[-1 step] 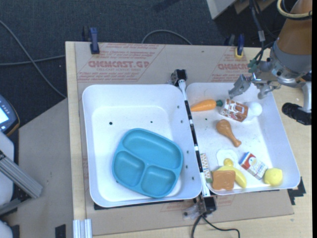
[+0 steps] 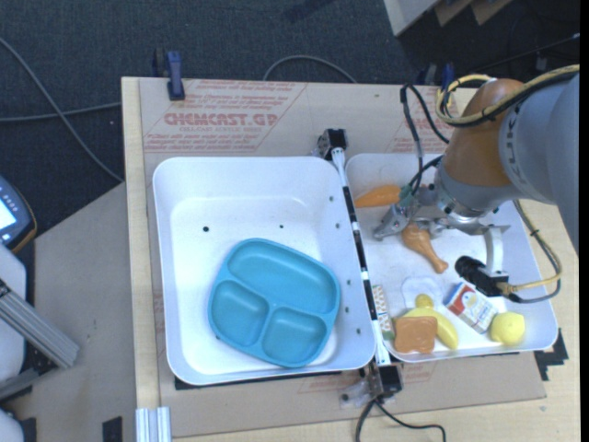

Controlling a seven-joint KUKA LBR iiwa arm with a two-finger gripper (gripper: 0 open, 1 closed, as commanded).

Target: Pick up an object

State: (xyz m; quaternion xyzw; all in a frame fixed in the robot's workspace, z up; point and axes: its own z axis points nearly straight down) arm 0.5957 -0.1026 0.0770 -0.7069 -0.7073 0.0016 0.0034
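Observation:
My gripper (image 2: 406, 217) is low in the right bin (image 2: 529, 247), near its left wall. A tan drumstick (image 2: 425, 246) lies just below and right of the gripper, its upper end touching or under it. Just above and left of the gripper lies an orange carrot piece (image 2: 377, 195). Along the bin's front edge sit a yellow banana (image 2: 440, 325), an orange block (image 2: 415, 333), a small red, white and blue carton (image 2: 471, 306) and a yellow lemon (image 2: 508, 326). I see nothing held in the gripper.
The left bin (image 2: 184, 191) holds a blue divided plate (image 2: 272, 301) towards its front. A black clip (image 2: 331, 141) sits on the wall between the two bins. The arm's grey and orange body (image 2: 497, 145) covers the back right of the right bin.

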